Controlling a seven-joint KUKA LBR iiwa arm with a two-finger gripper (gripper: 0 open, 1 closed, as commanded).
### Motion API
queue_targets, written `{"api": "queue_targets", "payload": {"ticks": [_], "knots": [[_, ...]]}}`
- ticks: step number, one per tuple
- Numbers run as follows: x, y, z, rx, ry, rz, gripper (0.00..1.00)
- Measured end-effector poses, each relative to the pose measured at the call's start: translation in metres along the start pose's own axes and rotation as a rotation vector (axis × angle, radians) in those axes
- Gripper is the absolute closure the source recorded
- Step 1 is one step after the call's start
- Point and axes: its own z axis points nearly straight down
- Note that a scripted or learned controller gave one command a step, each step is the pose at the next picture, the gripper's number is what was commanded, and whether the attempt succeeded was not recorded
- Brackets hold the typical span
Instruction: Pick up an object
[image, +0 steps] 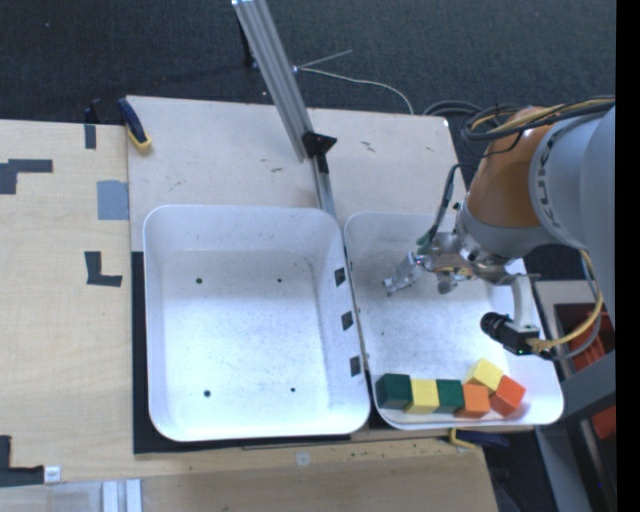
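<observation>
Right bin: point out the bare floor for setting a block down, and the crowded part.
In the right bin, bare floor runs from the gripper down toward the near wall. The near edge is crowded: a green block, yellow block, orange block and others sit in a row. The left bin shows bare floor across its middle.

no legible text, no labels, no brands, no numbers on bench, bins or arm

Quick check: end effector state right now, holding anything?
End effector: over the right bin, nothing seen in its grasp; open or shut cannot be told.
</observation>
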Motion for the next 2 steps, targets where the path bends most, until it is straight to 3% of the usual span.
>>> {"api": "queue_targets", "payload": {"ticks": [1, 2], "knots": [[-0.017, -0.073, -0.058, -0.003, -0.002, 0.011, 0.00], [-0.025, -0.087, -0.019, 0.002, -0.001, 0.010, 0.00]]}}
